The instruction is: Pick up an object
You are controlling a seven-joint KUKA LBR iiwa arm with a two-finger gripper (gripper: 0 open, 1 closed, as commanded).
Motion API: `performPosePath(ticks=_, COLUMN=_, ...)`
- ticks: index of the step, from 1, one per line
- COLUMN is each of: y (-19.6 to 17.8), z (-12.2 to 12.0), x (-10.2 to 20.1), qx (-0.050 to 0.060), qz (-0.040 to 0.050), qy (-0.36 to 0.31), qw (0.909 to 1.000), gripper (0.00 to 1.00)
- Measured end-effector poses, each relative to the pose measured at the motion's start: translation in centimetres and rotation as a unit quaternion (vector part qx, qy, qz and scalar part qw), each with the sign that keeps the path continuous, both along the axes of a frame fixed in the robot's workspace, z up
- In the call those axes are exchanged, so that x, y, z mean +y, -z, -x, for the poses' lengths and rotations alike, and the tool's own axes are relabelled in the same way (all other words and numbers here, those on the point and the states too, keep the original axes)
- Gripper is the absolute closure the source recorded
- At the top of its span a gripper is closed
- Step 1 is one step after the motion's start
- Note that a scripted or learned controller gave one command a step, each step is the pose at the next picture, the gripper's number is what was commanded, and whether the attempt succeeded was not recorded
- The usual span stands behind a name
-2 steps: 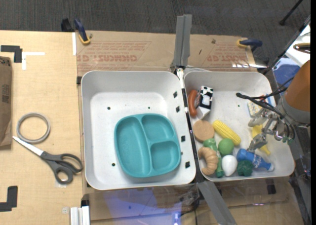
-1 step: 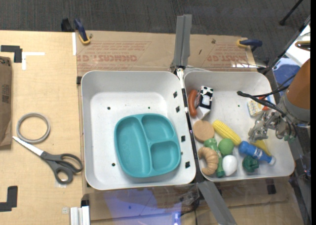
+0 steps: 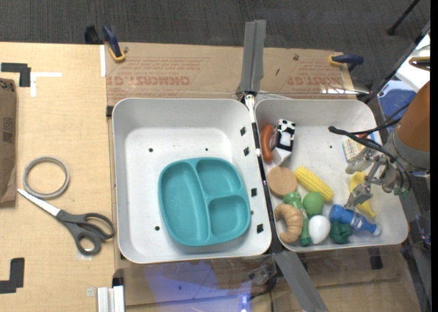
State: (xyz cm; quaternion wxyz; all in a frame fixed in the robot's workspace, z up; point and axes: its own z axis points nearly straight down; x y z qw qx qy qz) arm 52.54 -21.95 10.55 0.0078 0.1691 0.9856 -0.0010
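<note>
— Where were your jaws just then?

— My gripper (image 3: 361,193) hung low over the right bin (image 3: 321,109), near its outer wall. The jaws stood spread, with nothing between them.

— And the things to pick?

— A yellow piece (image 3: 361,186) lay directly beneath my fingertips, partly hidden by them; whether I touched it I could not tell. The blue bottle (image 3: 352,219) lay just below my jaws, toward the bin's near edge, with a dark green piece (image 3: 340,233) beside it. The corn cob (image 3: 314,183) lay off to the side, toward the divider. Past it sat the white egg (image 3: 319,228), the green ball (image 3: 313,202), the croissant (image 3: 291,222) and the round cookie (image 3: 281,180).

— And further off?

— A teal divided plate (image 3: 204,201) in the left bin (image 3: 137,119), well apart from me.
</note>
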Motion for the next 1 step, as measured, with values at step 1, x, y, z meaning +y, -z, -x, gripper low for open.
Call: performPosePath(ticks=1, y=1.24, z=1.40, x=0.24, qx=0.005, qz=-0.0023, qy=0.031, qw=0.9995, gripper=0.00)
